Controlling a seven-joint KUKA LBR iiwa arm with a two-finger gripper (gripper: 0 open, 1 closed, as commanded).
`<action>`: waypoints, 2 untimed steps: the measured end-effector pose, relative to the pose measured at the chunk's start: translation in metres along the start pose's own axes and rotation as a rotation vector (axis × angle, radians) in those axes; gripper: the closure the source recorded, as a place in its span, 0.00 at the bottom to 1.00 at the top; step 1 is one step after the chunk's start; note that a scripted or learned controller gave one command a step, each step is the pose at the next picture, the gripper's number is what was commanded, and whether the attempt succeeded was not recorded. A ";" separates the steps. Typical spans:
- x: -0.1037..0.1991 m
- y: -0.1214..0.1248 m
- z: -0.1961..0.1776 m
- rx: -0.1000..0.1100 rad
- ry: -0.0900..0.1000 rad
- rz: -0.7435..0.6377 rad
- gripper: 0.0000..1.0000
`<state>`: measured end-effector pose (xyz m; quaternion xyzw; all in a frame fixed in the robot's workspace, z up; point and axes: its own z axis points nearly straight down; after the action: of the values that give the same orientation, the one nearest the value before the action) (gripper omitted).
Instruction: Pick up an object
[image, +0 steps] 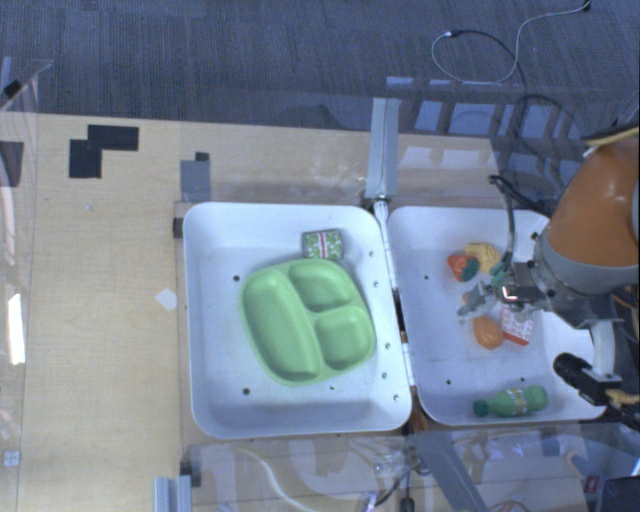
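My gripper (483, 296) hangs low over the right bin (432, 350), among a small cluster of objects. Just above it lie a red-orange piece (461, 266) and a yellow piece (484, 256). Directly below it sits an orange ball (488, 334), with a white and red packet (517, 326) beside that. A green bottle (512, 401) lies on its side near the bin's front edge. The arm's body hides the bin's right part. Nothing is visibly held.
The left bin (215, 300) holds a green divided plate (308, 320) and a small green box (322, 243) by its back wall. A metal divider (380, 160) stands between the bins at the back. Cables trail above the right bin.
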<state>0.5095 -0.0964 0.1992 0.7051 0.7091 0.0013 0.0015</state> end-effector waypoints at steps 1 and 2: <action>-0.016 -0.001 0.089 0.001 0.000 -0.065 0.00; -0.023 0.040 0.110 -0.007 0.000 -0.129 0.00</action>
<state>0.5504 -0.1188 0.0898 0.6579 0.7531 0.0038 0.0042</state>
